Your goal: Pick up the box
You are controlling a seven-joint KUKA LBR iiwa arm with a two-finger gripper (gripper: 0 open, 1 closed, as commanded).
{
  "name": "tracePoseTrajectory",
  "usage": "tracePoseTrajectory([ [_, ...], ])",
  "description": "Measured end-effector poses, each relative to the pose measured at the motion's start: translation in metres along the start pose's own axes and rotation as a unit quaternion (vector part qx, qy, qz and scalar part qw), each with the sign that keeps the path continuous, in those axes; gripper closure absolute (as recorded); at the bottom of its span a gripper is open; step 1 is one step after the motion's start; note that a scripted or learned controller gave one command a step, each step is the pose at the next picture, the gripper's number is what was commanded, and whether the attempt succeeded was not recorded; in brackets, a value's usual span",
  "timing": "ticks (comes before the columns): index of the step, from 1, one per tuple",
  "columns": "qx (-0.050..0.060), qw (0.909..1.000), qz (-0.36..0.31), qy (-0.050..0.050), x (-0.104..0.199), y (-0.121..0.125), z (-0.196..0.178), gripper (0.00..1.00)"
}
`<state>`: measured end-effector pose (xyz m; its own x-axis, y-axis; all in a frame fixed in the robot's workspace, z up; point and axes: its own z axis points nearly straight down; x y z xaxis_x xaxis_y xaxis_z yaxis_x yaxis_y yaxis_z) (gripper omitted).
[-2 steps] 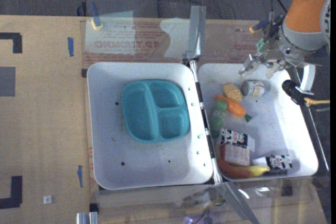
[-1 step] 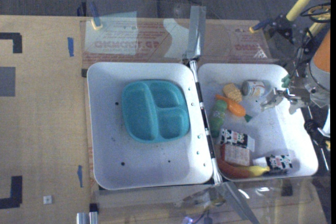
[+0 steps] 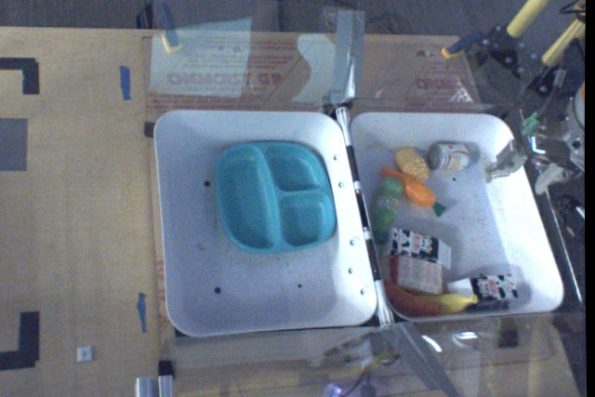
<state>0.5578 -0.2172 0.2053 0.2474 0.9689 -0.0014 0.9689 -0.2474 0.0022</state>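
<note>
Left bin (image 3: 177,228): a shallow white tray, well apart from the pincer (image 3: 509,161) on its left, bearing a teal divided plate (image 3: 276,197) that lies flat near the tray's middle. Right bin (image 3: 521,237): the tray over whose far right rim the pincer hangs, the grey arm (image 3: 558,139) entering from the right behind it. Whether the pincer is wide or narrow cannot be told from here, and nothing is seen held in it. Left of the pincer and somewhat nearer the viewer lie a green vegetable (image 3: 388,200) and an orange carrot (image 3: 416,190), touching each other; a yellow corn cob (image 3: 412,165) sits just beyond the carrot. A small tin can (image 3: 451,155) lies on its side just left of the pincer, the nearest item to it. The box (image 3: 418,245), black and white in pattern, lies flat to the pincer's lower left, well apart from it, beside the bin's left wall. Touching the box on its near side is a brown packet (image 3: 420,274), and below that a banana (image 3: 435,302) runs along the near wall. A small patterned carton (image 3: 495,287) lies at the banana's right end, almost straight below the pincer.
</note>
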Motion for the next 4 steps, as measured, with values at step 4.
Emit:
tracePoseTrajectory([
  [4, -0.007, 0.9752, -0.221, -0.003, 0.028, -0.053, 0.115, 0.0],
])
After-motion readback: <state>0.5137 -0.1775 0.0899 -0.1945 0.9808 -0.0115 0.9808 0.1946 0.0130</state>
